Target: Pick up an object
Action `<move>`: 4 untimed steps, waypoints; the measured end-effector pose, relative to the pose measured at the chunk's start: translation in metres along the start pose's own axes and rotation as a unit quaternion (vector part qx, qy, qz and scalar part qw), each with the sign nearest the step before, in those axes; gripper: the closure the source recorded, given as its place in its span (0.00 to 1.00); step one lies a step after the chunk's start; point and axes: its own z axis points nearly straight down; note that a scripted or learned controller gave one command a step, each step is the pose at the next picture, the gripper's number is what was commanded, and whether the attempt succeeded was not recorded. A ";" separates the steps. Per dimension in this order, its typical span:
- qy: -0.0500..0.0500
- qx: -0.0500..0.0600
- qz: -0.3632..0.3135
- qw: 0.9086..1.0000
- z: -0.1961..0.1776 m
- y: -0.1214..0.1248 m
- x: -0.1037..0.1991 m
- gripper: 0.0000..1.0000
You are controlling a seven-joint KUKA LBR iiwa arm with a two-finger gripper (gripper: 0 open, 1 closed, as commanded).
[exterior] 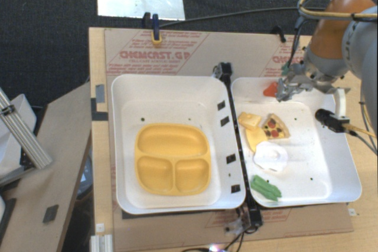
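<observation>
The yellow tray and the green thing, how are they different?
The yellow tray is big with three compartments; the green thing is small and bumpy. The tray lies in the left bin, the green thing in the right bin. Both lie flat, away from the gripper.

Yellow divided tray [172, 157] in the left white bin [127, 104]. The right white bin [331, 177] has a green pea pod [265, 187], a white blob [270, 156], yellow cheese pieces [250, 127], a pizza slice [275, 127] with red and dark spots, and something red-orange [270, 90].
</observation>
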 end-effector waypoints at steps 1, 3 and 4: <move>0.000 -0.004 -0.001 1.000 -0.053 0.004 0.010 1.00; 0.001 0.000 -0.001 1.000 -0.089 -0.017 0.056 1.00; 0.001 0.001 -0.002 1.000 -0.092 -0.042 0.099 1.00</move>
